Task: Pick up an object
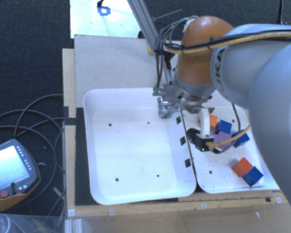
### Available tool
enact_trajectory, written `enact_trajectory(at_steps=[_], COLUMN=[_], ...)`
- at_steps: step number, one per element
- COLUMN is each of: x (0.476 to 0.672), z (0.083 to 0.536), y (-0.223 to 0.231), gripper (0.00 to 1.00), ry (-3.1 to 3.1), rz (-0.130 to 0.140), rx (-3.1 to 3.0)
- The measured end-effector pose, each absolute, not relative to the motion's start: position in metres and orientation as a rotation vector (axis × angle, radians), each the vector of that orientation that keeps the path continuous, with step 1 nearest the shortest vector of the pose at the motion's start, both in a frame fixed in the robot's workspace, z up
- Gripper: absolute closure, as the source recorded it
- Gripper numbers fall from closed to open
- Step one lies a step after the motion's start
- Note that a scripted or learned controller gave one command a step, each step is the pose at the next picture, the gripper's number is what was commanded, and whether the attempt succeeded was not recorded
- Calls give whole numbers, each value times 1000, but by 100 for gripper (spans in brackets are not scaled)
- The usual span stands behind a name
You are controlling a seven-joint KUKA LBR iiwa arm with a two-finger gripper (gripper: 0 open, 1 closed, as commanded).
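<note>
Camera view is showing the gripper (166,108) hovering, its clench untellable, the orange block (213,121) seemingly lying toward the view's right.

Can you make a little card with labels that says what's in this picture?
claw: above the left bin's far right corner, apart from the blocks
left bin: white
right bin: white, the blocks lie in it
orange blocks: two
blue blocks: three
purple block: one, next to blue ones
arm: grey with an orange band
</note>
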State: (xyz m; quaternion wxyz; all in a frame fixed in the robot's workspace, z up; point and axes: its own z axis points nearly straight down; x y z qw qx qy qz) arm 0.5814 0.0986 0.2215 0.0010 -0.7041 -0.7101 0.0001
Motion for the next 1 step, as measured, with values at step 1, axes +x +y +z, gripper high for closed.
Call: enact_trajectory(at_steps=[1], x=[582], z=[222], y=[97], gripper=[0], ry=[-2226], rz=[0], rx=[-2216])
